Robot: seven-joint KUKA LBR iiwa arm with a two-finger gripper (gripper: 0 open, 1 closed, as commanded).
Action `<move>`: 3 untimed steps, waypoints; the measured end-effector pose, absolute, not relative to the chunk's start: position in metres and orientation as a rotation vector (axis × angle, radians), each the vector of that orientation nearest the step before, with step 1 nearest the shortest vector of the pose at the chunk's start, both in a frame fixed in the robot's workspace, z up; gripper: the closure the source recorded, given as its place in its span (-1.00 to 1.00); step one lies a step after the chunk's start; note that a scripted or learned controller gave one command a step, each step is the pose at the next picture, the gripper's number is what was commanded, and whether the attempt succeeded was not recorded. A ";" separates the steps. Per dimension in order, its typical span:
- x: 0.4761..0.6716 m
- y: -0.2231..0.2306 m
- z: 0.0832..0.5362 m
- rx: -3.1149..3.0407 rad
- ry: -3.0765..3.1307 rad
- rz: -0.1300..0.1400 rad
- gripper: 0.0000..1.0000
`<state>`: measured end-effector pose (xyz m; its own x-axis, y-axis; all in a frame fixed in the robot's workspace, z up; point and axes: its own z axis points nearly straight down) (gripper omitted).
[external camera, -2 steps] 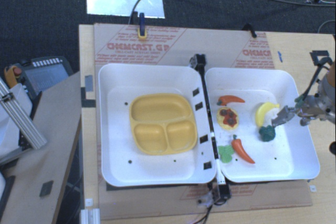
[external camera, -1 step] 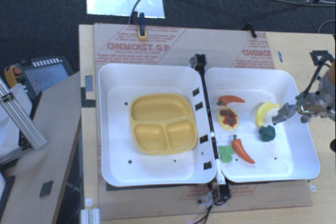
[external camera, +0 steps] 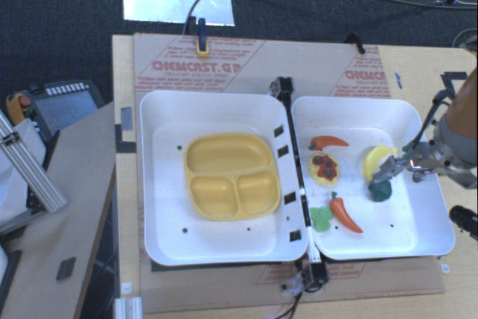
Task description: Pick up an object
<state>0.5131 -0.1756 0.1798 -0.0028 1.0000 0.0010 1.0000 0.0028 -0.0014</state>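
Observation:
The right bin (external camera: 351,112) holds a red chili (external camera: 328,142), a small pizza slice (external camera: 325,168), a yellow banana-like piece (external camera: 376,158), a dark green toy (external camera: 380,191), a carrot (external camera: 344,214) and a green leafy piece (external camera: 321,218). My gripper (external camera: 390,170) reaches in from the right and hangs low between the yellow piece and the dark green toy, close to both. Whether it touches either I cannot tell.
The left bin (external camera: 164,123) holds a yellow divided tray (external camera: 228,175). A black divider strip (external camera: 291,160) runs between the bins. A pendant and a metal rail lie on the side table at the left. Cables cross the floor at the back.

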 end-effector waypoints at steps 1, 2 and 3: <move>0.515 -0.168 0.136 -2.218 -2.222 0.001 -1.00; 0.516 -0.168 0.085 -2.220 -2.223 -0.001 -1.00; 0.516 -0.169 0.097 -2.222 -2.224 -0.001 1.00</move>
<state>0.5165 -0.1685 0.0965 -0.0011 1.0000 -0.0007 1.0000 0.0011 0.0020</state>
